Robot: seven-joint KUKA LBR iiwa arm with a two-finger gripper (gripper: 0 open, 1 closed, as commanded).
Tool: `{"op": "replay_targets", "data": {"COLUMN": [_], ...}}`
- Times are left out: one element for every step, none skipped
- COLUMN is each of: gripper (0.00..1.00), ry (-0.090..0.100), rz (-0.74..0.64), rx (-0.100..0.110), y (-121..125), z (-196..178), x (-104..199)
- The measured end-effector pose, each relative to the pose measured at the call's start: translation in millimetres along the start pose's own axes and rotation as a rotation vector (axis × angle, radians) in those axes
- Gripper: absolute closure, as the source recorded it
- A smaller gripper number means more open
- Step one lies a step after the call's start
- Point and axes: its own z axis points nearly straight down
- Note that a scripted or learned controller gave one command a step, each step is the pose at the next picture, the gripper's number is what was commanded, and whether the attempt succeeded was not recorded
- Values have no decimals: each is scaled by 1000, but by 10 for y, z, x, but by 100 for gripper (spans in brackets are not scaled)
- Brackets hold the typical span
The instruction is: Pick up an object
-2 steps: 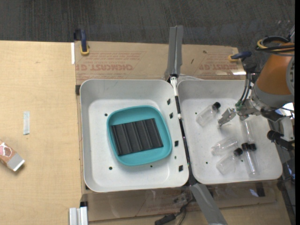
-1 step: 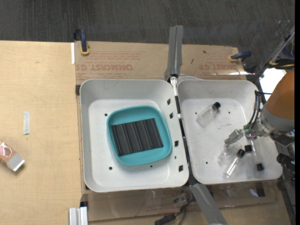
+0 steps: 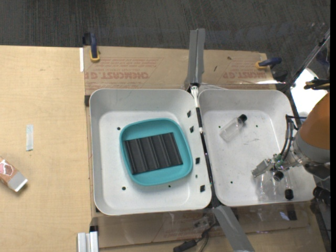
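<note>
The gripper (image 3: 266,168) is hanging low over the right bin (image 3: 247,101), near its front right corner; whether it is open or closed I cannot tell. 1 clear vial (image 3: 232,127) is lying up-left of it, well apart, its long axis slanting toward the black cap.

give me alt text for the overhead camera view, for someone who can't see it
A grey robot arm reaches from the right into the right white bin, its gripper low over clear plastic items near the bin's front right corner. A small clear vial lies farther back. The left bin holds a teal tray with a dark ribbed insert.
</note>
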Motion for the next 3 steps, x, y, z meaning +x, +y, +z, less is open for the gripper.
{"op": "replay_targets", "data": {"gripper": [100, 100, 100], "ry": [1, -1, -2], "rz": [3, 88, 203], "rx": [0, 1, 2], "y": [2, 143, 950], "z": [-83, -495, -1182], "x": [-2, 521, 896]}}
